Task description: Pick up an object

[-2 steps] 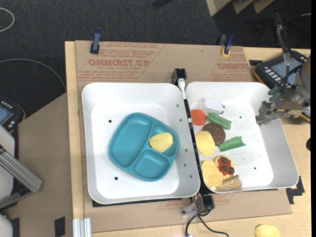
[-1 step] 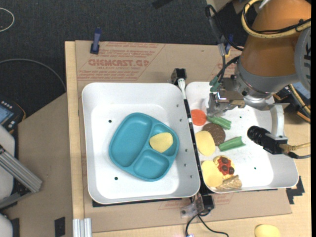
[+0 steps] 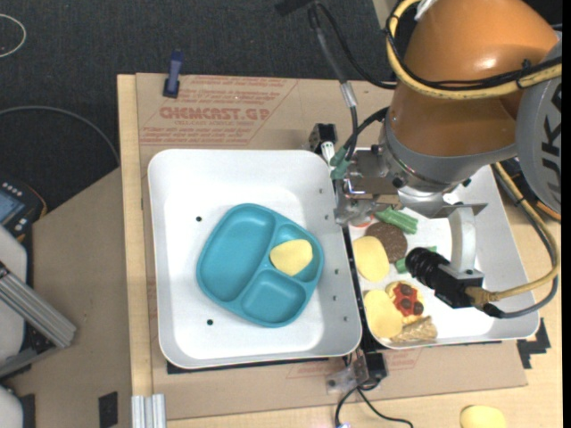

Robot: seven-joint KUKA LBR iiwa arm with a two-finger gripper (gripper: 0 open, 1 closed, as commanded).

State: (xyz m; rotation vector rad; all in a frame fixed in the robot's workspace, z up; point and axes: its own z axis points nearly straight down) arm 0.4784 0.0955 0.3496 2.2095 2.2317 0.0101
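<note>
Over the far left corner of the right shallow white bin point(image 3: 510, 270) hangs the grey arm with its orange band, and the pincer point(image 3: 378, 210) beneath it is largely hidden by the wrist, so I cannot tell whether it is apart or together. Just below it lie the loose objects: a small green elongated piece point(image 3: 393, 218), a brown round disc point(image 3: 390, 237), and a pale yellow oval piece point(image 3: 371, 259) touching the disc. Nearer the front of that bin sit a yellow rounded piece point(image 3: 379, 313), a red piece with dark spots point(image 3: 408, 299) and a tan crumbly piece point(image 3: 417, 331), all close together. The left shallow white bin point(image 3: 178, 194) carries a blue divided plastic plate point(image 3: 239, 266), with a yellow round piece point(image 3: 291, 256) in its right-hand compartment. Both bins rest on a brown printed cardboard sheet point(image 3: 214, 105) on the table.
</note>
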